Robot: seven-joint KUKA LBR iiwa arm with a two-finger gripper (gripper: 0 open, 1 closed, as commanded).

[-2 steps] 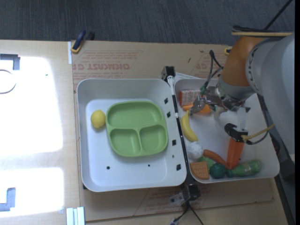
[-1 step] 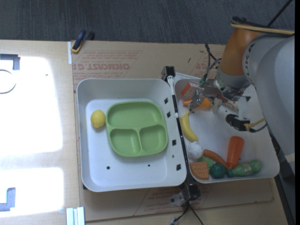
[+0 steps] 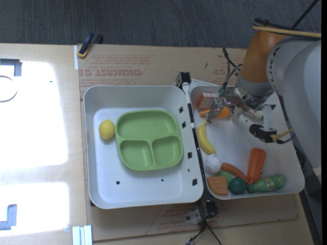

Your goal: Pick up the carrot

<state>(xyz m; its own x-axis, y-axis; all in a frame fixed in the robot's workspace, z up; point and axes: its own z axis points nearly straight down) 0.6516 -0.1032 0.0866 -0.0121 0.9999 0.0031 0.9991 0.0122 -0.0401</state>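
Observation:
The carrot (image 3: pixel 255 164) is a thick orange tapered piece standing on a slant in the right bin (image 3: pixel 286 152), near its front right. My gripper (image 3: pixel 218 106) hangs over the far left part of that bin, well away from the carrot. A small orange item (image 3: pixel 222 114) lies right under the gripper tip, and I cannot tell whether it is held. A red box (image 3: pixel 206 100) sits just beside the gripper.
Around the carrot lie a thin orange-red vegetable (image 3: pixel 233 169), a green cucumber (image 3: pixel 269 182), a dark green item (image 3: pixel 237 186), a waffle-like piece (image 3: pixel 217 185), a white lump (image 3: pixel 212 162) and a banana (image 3: pixel 206 139). The left bin (image 3: pixel 97 177) holds a green divided plate (image 3: pixel 149 139) and a lemon (image 3: pixel 107 129).

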